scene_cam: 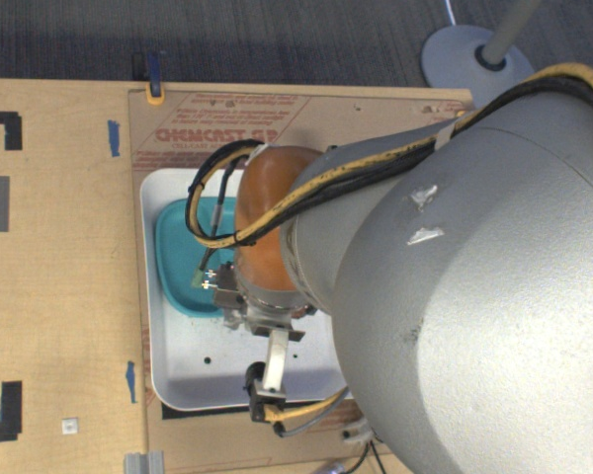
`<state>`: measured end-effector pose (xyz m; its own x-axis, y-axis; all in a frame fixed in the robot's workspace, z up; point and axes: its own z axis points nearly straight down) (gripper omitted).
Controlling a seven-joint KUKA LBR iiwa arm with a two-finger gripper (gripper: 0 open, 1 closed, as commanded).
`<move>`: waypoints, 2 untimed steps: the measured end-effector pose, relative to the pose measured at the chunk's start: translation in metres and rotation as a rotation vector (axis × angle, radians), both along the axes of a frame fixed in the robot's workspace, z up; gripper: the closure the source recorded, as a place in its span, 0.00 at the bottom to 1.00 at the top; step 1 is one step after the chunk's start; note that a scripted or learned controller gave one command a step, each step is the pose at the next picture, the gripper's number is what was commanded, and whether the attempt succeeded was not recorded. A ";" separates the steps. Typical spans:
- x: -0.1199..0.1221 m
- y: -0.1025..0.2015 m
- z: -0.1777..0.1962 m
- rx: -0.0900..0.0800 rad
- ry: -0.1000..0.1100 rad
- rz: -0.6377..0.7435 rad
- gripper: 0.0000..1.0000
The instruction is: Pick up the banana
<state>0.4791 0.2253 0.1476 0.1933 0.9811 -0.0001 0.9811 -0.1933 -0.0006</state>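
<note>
Reaching in from the right, camera view: grey arm (455, 265), very large in frame, orange band (272, 215) above the wrist, covering the right part of a white bin (178, 363).

Gripper (235, 292): low over the bin's left half, at the edge of a turquoise dish; whether it is apart or together cannot be told, since the wrist hides it from above.

Turquoise dish (183, 255): rounded corners, lying in the bin's upper left, partly under the wrist.

Banana: its place cannot be told.

Printed cardboard sheet (217, 126): under the bin, red lettering.

Bench (59, 265): pale wood, blue tape marks (114, 138).
</note>
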 end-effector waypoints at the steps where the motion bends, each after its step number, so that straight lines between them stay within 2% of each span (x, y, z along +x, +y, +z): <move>1: 0.000 0.001 0.010 0.000 0.000 0.001 1.00; 2: 0.000 0.001 0.019 0.000 0.000 0.003 1.00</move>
<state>0.4794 0.2266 0.1669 0.1906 0.9817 -0.0003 0.9817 -0.1906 -0.0002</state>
